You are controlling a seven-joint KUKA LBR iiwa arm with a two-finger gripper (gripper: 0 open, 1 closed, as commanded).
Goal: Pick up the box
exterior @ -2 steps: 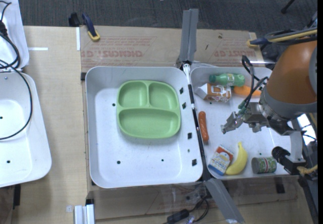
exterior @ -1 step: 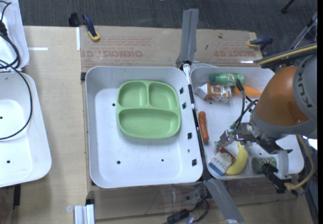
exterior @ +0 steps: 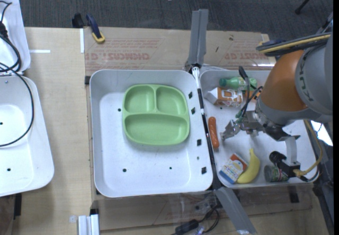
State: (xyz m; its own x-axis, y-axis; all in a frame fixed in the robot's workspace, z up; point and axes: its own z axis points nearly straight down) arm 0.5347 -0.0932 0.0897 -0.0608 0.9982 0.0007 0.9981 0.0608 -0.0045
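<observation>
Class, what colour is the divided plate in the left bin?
Light green; the divided plate shows clearly in the camera view.

The arm hides much of the right bin, and the edge cuts the arm. The end effector is too small to read. The banana partly covers the box.

Small box beside banana

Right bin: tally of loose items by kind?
Right bin, visible items:
Boxes: 2, orange box, small carton
Bottles: 1
Hot dogs: 1
Bananas: 1
Cans: 1
Total: 6
</observation>
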